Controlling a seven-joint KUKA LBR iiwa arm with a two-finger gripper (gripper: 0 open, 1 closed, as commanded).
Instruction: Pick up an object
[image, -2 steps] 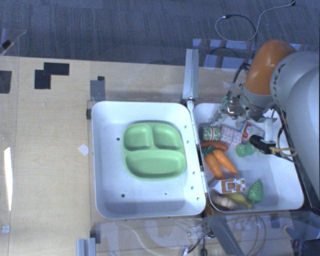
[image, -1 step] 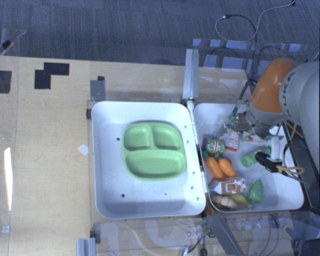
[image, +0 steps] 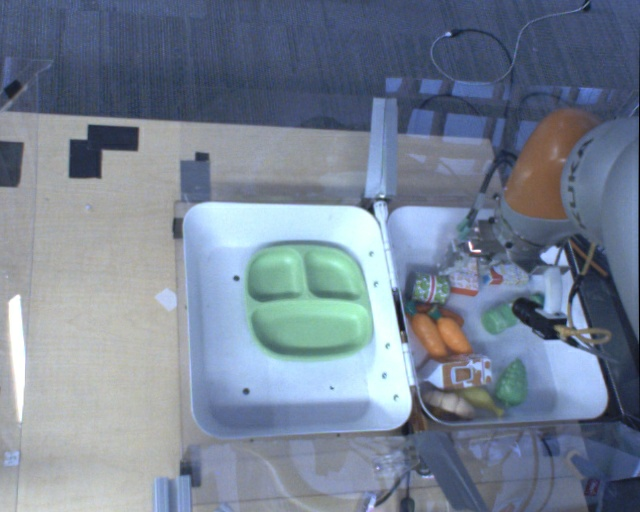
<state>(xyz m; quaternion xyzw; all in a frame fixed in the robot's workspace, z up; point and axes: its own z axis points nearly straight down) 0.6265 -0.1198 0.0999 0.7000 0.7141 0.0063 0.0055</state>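
Two white bins are sitting on a pale tan bench (image: 90, 330). The left bin (image: 210, 400) is holding a light green divided tray (image: 305, 300). In the right bin (image: 580, 395), two orange carrots (image: 440, 335) are lying beside a can with a green-and-red label (image: 431, 290), a dark green leafy piece (image: 512, 382) and a yellow banana (image: 470, 403). Black squares (image: 100, 148) are marking the bench at upper left. The arm's band (image: 545, 165) is glowing orange.

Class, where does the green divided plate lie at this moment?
The green divided plate lies in the middle of the left white bin in the camera view, apart from the clutter of small items in the right bin.
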